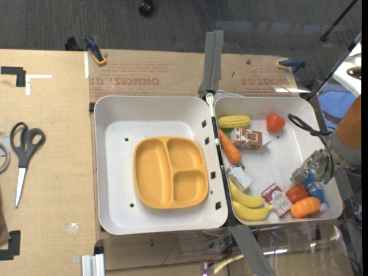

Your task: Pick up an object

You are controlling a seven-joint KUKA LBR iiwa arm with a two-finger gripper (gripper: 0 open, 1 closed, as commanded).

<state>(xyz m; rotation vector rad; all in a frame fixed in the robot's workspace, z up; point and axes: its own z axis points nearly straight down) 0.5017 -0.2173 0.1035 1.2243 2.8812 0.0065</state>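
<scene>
At lower right of the frame, I see my gripper (313, 168) low in the right bin (270, 163) near a red-and-orange toy cluster (303, 201); I cannot tell its state, so nothing counts as picked.

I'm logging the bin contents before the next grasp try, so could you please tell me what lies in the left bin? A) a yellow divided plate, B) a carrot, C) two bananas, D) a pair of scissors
A: the yellow divided plate lies flat on the floor of the left bin, while the bananas and the carrot lie in the right bin and the scissors lie on the bench.
</scene>
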